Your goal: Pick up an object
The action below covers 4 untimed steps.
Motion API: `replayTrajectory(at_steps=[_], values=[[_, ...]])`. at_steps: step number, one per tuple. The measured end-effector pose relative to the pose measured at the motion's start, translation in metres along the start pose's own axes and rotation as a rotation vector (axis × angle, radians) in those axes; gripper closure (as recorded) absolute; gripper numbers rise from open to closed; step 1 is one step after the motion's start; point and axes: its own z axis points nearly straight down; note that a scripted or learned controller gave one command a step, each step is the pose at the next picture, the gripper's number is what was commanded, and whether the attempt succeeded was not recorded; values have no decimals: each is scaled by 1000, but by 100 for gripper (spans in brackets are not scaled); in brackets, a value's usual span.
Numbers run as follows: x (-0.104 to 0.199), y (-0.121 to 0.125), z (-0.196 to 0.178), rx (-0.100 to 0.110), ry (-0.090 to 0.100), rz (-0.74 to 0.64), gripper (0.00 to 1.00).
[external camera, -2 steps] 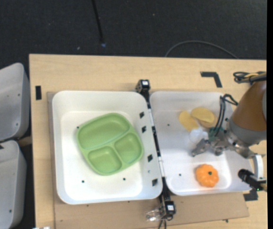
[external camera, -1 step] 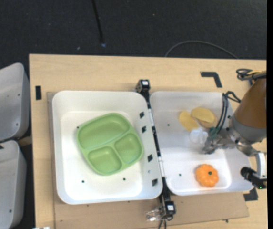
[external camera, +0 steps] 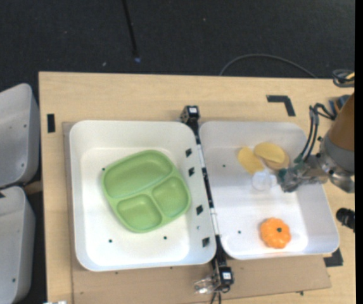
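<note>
1. Green three-compartment plastic tray [external camera: 146, 190], far left of the pincer, in the left white bin [external camera: 80, 233].
2. Pale yellow flat pieces [external camera: 261, 156], just left of and above the pincer.
3. Orange pumpkin-shaped toy [external camera: 275, 232], below-left, untouched.
4. Pincer [external camera: 289, 181], low in the right bin [external camera: 314, 236]; finger state cannot be told. Approach step; closing on a piece likely follows.
</note>
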Motion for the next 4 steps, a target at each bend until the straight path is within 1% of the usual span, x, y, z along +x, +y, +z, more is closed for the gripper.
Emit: replayTrajectory(at_steps=[1,2,3,4], values=[[-5,8,-62,-1,-1,-1,100],[-6,10,-117,1,0,-2,100],[37,12,-113,6,2,-2,100],[92,1,-98,8,4,-3,100]])
